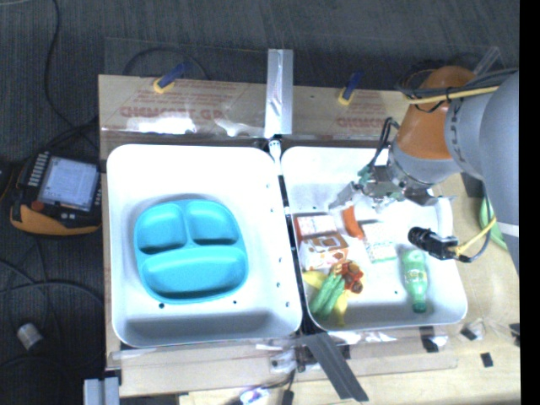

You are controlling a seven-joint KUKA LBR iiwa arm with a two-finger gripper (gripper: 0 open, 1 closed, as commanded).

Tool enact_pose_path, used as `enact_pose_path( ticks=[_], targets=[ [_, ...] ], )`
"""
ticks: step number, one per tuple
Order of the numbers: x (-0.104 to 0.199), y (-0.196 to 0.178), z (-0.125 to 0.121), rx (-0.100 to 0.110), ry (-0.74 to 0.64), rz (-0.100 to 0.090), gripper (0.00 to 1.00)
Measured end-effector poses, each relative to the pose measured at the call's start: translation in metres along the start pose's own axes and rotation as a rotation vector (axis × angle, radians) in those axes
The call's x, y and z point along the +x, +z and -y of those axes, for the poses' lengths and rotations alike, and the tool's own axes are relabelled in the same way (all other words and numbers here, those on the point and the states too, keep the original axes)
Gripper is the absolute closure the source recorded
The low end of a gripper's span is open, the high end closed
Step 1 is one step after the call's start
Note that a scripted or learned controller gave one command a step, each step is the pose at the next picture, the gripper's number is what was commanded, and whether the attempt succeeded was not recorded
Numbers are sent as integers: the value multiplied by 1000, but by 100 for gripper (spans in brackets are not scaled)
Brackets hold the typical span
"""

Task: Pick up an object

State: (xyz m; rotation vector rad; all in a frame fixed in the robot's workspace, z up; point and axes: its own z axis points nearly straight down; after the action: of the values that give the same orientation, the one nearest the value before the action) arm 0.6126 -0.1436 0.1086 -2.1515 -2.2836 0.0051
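Hovering low, the gripper (371, 191) is working the right bin (451, 306), approaching the orange packet (351, 221) at its seven o'clock; jaw state I cannot tell. Next it likely needs a descent.

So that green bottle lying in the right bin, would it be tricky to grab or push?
Probably. The green bottle lies on its side near the right bin wall, so a nudge across its length would likely roll it. It looks like smooth plastic, perhaps slippery. It is small and probably light, though whether it is full can't be told.
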Motion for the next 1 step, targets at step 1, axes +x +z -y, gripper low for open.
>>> enact_pose_path(
  ticks=[1],
  targets=[
    [0, -7, 1, 6, 0, -2, 100]
  ],
)
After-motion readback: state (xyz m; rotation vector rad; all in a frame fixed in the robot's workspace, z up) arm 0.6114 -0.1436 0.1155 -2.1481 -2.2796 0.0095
